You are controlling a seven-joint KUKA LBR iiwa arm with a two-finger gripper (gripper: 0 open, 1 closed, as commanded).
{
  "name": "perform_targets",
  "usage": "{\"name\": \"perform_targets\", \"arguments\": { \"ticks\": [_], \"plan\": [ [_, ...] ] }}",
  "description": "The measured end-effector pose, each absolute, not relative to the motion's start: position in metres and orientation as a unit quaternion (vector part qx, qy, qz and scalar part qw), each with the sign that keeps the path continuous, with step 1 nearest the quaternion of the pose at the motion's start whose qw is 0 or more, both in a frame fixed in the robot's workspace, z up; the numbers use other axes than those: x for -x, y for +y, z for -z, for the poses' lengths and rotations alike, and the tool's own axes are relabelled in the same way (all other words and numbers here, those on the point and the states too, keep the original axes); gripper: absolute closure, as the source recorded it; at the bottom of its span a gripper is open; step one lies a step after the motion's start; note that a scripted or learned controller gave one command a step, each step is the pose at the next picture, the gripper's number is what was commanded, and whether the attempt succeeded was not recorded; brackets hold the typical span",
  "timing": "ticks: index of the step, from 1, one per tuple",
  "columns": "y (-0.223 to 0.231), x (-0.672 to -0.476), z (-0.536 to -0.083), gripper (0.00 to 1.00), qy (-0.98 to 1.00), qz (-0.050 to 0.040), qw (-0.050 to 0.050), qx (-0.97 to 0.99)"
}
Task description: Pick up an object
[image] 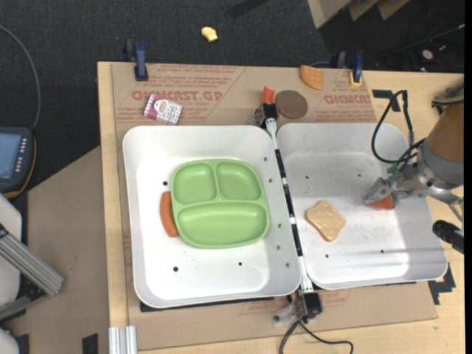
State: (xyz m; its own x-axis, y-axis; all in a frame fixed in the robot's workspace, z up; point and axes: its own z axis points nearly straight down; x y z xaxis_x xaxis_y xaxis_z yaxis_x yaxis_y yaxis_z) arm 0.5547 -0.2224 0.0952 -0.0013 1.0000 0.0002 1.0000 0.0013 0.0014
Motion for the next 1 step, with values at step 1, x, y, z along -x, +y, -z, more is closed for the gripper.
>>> {"name": "perform_targets", "arguments": {
  "ticks": [1],
  "plan": [
    [-0.1283,-0.5951,-0.0849,1.0,0.71,-0.0016,0.001,-0.704]
  ]
}}
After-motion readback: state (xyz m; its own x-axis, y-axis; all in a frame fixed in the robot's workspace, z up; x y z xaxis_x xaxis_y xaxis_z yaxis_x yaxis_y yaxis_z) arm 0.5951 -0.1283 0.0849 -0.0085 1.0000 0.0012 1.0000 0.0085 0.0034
